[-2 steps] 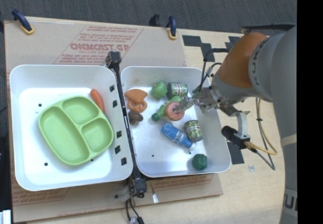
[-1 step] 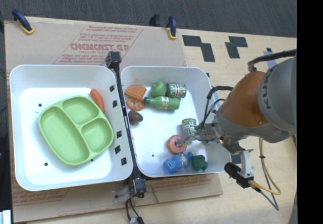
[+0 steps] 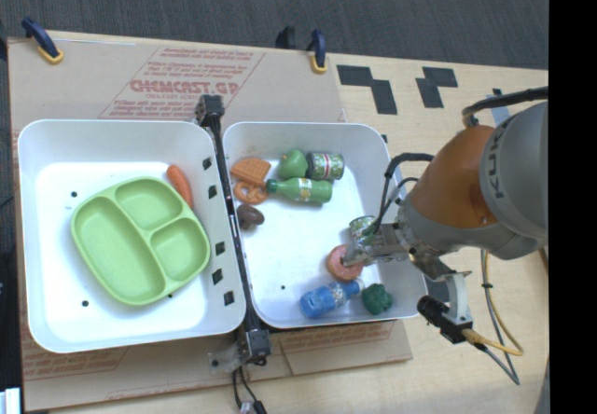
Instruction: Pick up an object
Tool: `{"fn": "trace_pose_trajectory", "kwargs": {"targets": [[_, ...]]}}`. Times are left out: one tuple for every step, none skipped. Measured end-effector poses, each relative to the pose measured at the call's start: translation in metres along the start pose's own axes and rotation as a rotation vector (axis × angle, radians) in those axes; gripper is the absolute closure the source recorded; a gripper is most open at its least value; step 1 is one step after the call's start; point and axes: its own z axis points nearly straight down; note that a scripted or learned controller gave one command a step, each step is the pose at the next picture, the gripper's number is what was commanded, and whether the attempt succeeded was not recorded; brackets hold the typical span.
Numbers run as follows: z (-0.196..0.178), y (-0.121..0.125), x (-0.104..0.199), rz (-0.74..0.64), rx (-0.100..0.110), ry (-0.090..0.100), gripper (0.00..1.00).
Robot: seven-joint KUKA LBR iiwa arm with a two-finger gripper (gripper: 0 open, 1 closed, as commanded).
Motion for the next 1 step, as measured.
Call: {"fn": "trace_pose_trajectory", "kwargs": {"targets": [[-0.1315, 0.0164, 0.0364, 0.008, -0.002, -0.008, 1.0]]}}
